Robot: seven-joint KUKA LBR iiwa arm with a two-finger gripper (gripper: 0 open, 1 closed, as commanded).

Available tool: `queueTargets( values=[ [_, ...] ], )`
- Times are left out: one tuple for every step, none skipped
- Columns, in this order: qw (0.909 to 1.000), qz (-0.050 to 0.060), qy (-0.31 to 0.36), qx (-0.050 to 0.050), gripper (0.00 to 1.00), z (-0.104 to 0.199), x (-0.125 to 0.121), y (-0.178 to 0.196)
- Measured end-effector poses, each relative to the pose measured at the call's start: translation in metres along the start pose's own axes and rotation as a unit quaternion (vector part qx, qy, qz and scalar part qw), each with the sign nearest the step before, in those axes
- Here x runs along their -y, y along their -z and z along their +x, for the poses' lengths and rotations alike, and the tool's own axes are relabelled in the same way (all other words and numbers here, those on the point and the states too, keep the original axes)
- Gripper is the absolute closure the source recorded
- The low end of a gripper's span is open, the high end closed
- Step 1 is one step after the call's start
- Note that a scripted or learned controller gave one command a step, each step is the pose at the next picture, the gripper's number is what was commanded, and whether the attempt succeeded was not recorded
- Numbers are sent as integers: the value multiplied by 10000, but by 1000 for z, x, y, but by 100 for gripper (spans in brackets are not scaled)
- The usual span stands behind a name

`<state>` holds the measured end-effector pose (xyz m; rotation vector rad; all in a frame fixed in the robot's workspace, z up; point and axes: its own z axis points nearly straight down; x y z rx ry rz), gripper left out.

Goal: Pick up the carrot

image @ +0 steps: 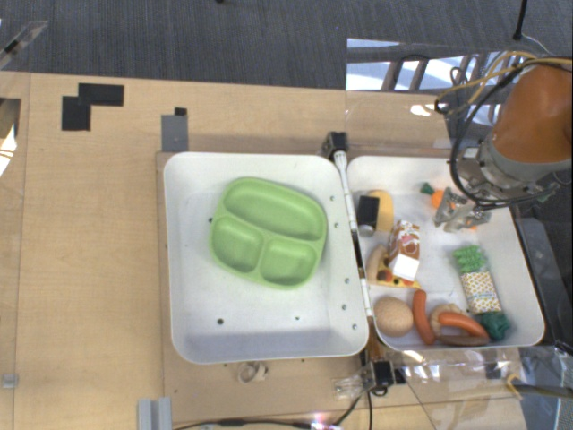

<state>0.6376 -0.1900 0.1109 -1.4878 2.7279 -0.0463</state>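
The carrot (437, 196) is a small orange piece with a green tip. It lies in the far part of the right bin (530, 280), near its back wall. My gripper (461, 215) hangs below the orange band of the arm, which comes in from the right. It sits just right of the carrot, close to it or touching it. Part of the carrot is hidden behind the gripper body, and I cannot make out whether the carrot is held.
A green divided plate (269, 231) lies in the left bin (192, 321). The right bin also holds a yellow piece (382, 210), a red-and-white packet (405, 245), a tan round item (391, 315), sausages (448, 322), a green leafy toy (468, 258) and a patterned box (482, 289).
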Motion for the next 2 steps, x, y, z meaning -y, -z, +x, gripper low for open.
queueTargets(
  values=[
    [10000,-3,-1,1,0,0,0,0],
    [9996,-74,280,-27,0,-5,0,-16]
  ],
)
